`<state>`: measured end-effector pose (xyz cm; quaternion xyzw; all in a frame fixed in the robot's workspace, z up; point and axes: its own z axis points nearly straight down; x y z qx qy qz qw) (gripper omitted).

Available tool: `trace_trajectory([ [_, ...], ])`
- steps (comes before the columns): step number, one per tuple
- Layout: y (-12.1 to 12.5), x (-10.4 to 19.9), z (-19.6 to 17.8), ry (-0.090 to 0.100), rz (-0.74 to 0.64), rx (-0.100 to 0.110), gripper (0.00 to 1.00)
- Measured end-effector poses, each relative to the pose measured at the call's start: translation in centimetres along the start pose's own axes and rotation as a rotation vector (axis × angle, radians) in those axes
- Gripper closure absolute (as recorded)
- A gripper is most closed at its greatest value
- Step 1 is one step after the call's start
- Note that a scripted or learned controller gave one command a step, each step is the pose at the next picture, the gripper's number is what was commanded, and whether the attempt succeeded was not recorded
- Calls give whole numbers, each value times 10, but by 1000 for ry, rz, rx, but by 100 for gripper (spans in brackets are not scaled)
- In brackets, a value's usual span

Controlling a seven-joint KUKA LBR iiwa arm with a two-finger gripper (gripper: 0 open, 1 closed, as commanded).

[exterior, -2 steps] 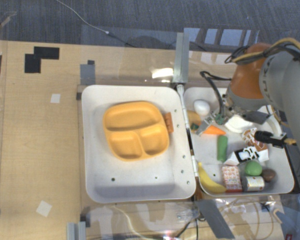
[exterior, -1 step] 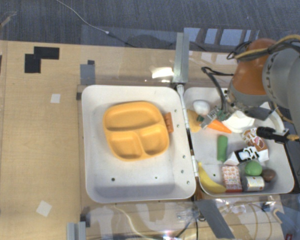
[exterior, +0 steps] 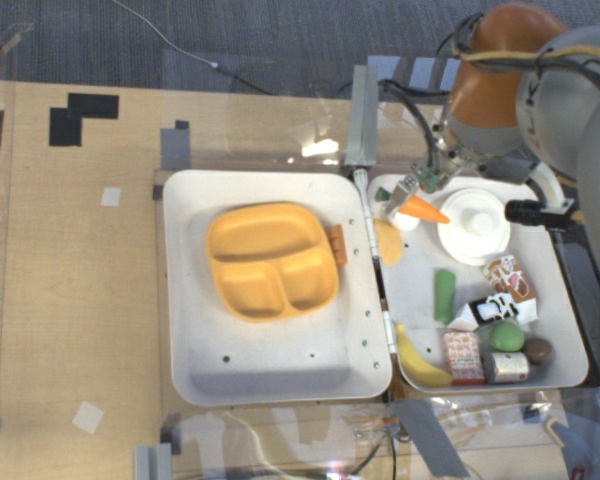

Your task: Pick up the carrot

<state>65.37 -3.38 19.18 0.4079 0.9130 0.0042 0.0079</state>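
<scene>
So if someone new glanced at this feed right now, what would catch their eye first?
Probably the big yellow divided tray, alone in the middle of the left bin. Next, the arm's orange band at upper right, with the gripper down at the far end of the crowded right bin, right above the small carrot beside a white round container.

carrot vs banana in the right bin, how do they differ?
Colour: the carrot is orange, the banana yellow.
Place: the carrot lies at the bin's far end beside the white round dish, right under the gripper; the banana lies along the near-left wall of the right bin.
Shape: the carrot is short and tapers to a point; the banana is longer and curved.
Shared: both lie flat in the same bin.
</scene>
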Motion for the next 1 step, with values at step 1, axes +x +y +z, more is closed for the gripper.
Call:
trace_trajectory([
  [1,-74,71,0,8,-130,10,100],
])
